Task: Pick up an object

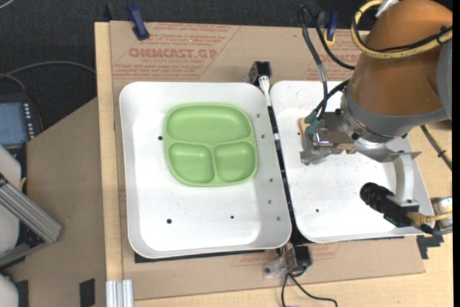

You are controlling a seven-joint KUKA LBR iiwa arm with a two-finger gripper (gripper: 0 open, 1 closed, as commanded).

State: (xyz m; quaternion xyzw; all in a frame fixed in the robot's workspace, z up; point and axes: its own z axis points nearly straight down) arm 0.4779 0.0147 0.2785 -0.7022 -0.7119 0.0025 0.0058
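A light green plate (210,144) with three compartments lies flat in the left white bin (144,219), toward its far half. My gripper (315,147) hangs low over the right white bin (338,223), near that bin's left side and well to the right of the plate. The big orange and grey wrist (399,68) covers the far right part of that bin and whatever lies under it. I see nothing held in the gripper.
The two bins stand side by side on a brown board (180,47), joined by a black clip (259,71) at the far end of their shared rim. Blue clamps (136,21) grip the board's far edge. Cables trail past the wrist.
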